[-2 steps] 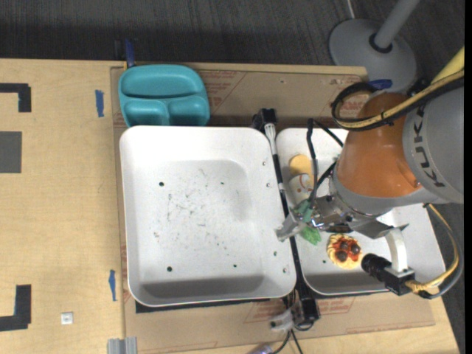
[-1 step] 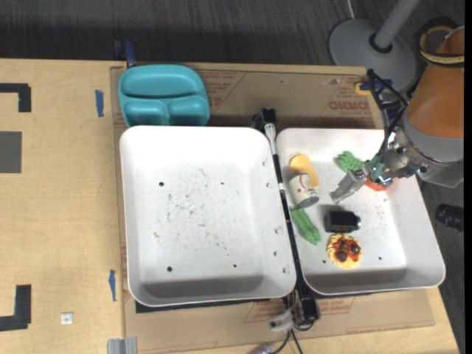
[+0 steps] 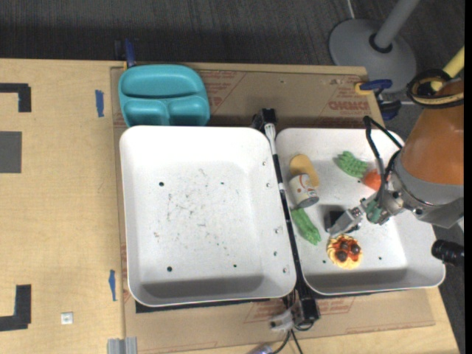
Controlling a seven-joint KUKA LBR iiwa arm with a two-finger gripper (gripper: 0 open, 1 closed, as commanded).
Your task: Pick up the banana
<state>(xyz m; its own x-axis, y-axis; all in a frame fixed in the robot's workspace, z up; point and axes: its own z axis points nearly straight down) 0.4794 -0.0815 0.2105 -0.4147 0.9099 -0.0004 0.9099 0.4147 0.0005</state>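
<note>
- You are looking down at a tan bench (image 3: 59, 220) with two white bins side by side.
- The left bin (image 3: 199, 212) takes up the middle of the frame. Its floor has small dark specks and a few little holes.
- The right bin (image 3: 413, 268) sits just beside it, at the right of the frame. A black strip runs between the two bins.
- The banana (image 3: 304, 168) lies in the right bin, near its upper left corner. It is yellow and short, and it sits just above a small can.
- The small can (image 3: 304, 192) lies on its side, touching or almost touching the banana's lower end.
- A green pod (image 3: 306, 225) lies below the can, close to the bin's left wall.
- Another green thing (image 3: 352, 164), bumpy like a leaf, lies in the upper middle of the right bin.
- A round yellow piece with dark red spots (image 3: 344, 250) lies near the bottom of the right bin.
- A small red thing (image 3: 373, 181) peeks out next to the arm.
- The arm (image 3: 435, 157) comes in from the right of the frame, with its orange band up high.
- The gripper (image 3: 352, 219) hangs low over the right bin, just above the yellow spotted piece and well apart from the banana.
- You cannot tell how the pincer stands here, wide or narrow. Nothing shows between it.
- A teal tray (image 3: 164, 94) sits above the left bin, at the top of the frame.
- A grey round stand (image 3: 361, 41) is on the floor at the upper right.
</note>
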